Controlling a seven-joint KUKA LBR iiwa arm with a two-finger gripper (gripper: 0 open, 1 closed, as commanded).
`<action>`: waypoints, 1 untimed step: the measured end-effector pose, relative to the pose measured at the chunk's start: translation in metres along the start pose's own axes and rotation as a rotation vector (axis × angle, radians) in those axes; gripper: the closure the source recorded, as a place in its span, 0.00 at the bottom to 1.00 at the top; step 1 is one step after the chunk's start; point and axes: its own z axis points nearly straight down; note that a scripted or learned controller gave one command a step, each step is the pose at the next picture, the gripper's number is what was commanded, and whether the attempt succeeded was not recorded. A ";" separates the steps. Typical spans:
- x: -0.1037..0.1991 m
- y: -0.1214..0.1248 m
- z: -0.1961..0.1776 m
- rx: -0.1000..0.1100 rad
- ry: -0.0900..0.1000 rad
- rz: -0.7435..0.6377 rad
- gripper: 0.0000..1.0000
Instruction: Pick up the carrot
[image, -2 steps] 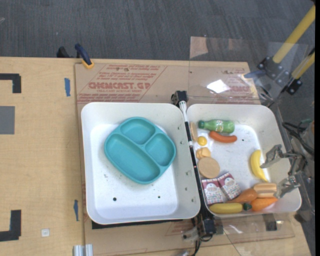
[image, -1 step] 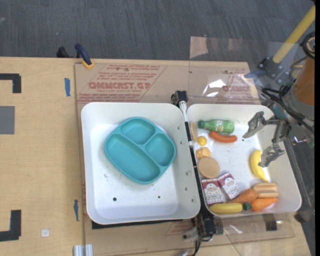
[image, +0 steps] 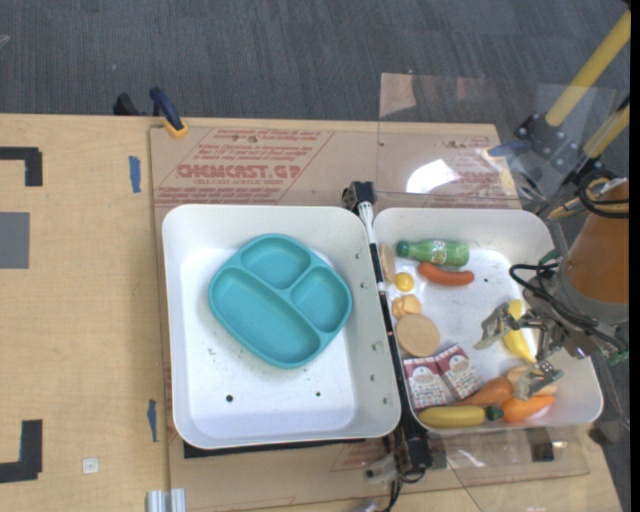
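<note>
Where the wooden surface (image: 80, 330) carries two white bins side by side, the left bin (image: 190, 400) holds a teal divided plate (image: 280, 299). Within the right bin (image: 480, 225), the jaws (image: 520, 345) hang spread apart over the near right corner, nothing between them, just above the carrot (image: 527, 407), which lies against the near wall beside a yellow banana (image: 452, 416) and two small cartons (image: 443, 377). Further back lie a green bottle (image: 433, 250), a red chili pepper (image: 446, 274) and a round tan cookie (image: 418, 334). A lemon-yellow piece (image: 518, 343) sits beneath the jaws.
</note>
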 end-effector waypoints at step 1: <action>-0.042 0.021 -0.112 0.012 -0.019 0.063 0.00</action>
